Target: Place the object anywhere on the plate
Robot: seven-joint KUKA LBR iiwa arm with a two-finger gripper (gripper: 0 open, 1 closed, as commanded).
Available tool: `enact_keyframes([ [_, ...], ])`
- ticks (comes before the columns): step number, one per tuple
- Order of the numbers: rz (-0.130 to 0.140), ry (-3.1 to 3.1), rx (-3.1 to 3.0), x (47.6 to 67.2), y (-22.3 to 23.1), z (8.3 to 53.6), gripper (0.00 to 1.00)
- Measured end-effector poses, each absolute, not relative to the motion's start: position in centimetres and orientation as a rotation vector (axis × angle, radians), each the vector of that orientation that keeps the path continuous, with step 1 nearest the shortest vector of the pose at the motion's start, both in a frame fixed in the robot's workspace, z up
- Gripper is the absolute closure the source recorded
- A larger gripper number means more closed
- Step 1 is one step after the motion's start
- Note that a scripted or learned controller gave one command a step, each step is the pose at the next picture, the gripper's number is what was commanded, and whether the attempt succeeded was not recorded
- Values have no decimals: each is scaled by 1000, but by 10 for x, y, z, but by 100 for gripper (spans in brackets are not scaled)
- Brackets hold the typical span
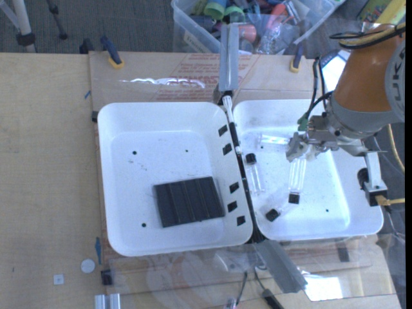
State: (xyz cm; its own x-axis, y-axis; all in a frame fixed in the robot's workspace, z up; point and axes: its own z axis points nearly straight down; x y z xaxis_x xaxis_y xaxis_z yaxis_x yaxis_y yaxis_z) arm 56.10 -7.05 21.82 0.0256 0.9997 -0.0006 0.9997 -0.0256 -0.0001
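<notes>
The grey arm with orange band [367, 76] reaches leftward over the right white bin [360, 221]; its transparent fingers [297, 176] point down, spread apart, holding nothing.

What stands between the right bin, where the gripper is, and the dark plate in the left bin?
The raised divider, where both bins' rims meet, runs between the gripper in the right bin and the dark plate in the left bin.
</notes>
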Motion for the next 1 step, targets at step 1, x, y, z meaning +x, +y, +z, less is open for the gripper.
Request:
enact_keyframes([
  [1,-2,1614,2695,665,-73,198,100],
])
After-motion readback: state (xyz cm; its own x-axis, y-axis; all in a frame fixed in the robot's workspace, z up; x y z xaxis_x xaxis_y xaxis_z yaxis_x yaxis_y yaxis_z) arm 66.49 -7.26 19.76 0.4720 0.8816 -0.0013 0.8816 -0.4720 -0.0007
